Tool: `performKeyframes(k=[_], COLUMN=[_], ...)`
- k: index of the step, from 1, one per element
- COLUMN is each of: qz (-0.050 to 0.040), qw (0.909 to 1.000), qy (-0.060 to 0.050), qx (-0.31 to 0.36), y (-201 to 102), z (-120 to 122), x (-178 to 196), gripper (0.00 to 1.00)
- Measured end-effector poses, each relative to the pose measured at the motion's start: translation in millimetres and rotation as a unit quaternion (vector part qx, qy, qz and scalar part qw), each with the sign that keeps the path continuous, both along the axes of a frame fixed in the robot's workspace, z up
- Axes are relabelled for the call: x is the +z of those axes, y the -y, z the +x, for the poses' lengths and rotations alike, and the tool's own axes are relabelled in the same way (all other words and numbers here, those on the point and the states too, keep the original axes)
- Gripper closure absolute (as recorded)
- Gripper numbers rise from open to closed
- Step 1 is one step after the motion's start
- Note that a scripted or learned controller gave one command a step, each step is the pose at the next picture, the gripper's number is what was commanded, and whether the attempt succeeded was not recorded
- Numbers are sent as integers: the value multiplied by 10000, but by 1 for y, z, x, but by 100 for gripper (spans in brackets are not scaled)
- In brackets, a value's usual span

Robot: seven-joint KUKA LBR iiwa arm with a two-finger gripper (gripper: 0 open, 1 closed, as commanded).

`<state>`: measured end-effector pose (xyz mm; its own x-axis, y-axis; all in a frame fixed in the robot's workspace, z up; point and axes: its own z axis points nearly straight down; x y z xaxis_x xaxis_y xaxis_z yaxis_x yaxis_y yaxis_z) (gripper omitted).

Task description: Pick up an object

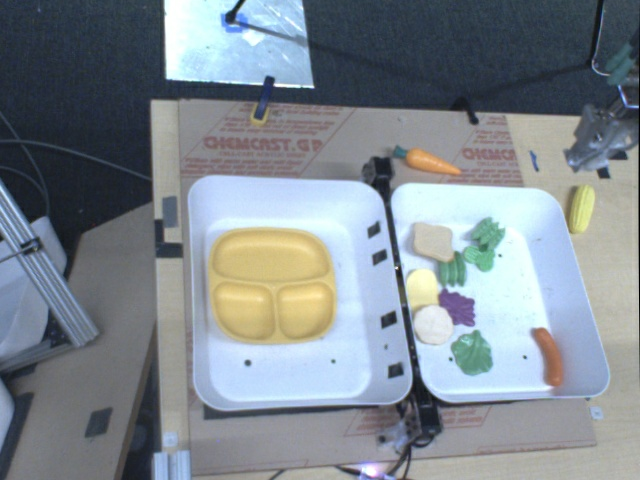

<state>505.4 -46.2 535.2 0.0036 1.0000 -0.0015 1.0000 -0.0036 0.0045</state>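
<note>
We see the gripper (600,148) parked upper right, off the right bin (570,268); can't tell its finger state. Risk: toy food is clumped w/ bread slice (433,240), grapes (458,306) and round white piece (433,325) touching, so we could grab two or slip. Sausage (548,356) lies apart but near the rim. Yellow tray (272,284) fills left bin; carrot (428,161), corn (581,209) sit outside.

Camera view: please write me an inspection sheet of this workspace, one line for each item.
Surface: bench, two white bins side by side.
Job's things: right bin holds toy foods, among them a sausage and grapes.
Clutter: yellow divided tray in left bin; carrot and corn on the bench.
Tool: tool at upper right, off the bins.
Cables: wires at left.
Surroundings: dark floor, metal sheet.
</note>
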Motion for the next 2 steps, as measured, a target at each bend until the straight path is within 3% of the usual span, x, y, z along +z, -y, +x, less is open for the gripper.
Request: performKeyframes(k=[1,2], qz=[22,-7], qw=[9999,9999], qy=[-10,-91], qx=[102,61], y=[-133,-193], z=[-18,-16], x=[0,-191], gripper=[100,100])
